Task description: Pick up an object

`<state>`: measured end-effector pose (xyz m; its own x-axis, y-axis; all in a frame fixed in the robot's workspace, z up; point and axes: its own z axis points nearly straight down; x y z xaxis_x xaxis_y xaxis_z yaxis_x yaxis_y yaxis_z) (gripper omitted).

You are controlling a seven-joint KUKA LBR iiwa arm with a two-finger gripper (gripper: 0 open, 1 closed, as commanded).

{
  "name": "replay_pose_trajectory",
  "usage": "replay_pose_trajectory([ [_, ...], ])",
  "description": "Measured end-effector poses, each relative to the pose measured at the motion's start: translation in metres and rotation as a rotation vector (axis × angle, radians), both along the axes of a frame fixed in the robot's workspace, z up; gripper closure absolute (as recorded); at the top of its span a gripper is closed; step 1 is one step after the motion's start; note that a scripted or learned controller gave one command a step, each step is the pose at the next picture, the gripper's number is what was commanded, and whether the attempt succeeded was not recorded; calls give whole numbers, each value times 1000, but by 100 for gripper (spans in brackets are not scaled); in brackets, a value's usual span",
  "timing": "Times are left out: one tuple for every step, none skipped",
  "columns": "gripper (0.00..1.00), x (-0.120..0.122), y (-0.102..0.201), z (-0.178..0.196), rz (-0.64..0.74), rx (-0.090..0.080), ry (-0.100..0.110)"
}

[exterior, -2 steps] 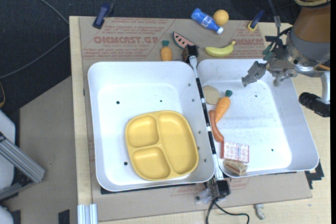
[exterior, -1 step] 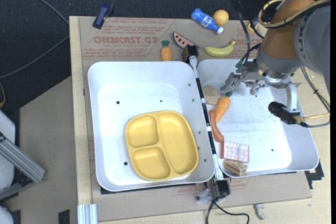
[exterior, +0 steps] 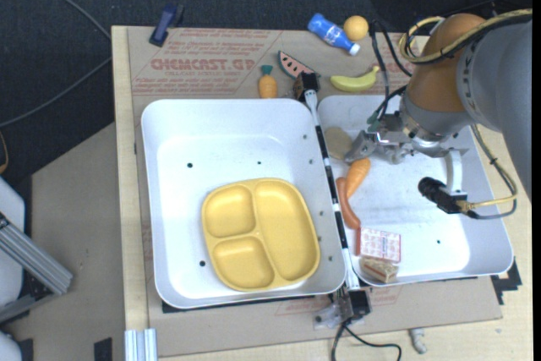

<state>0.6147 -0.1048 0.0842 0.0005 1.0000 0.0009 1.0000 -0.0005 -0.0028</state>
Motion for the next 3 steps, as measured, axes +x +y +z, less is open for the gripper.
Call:
replay_pose_trajectory([
  [0, -22, 9, 0, 0, 0, 0],
  [100, -21, 9, 10, -1, 0, -2],
  [100, -64, 53, 101, 1, 0, -4],
])
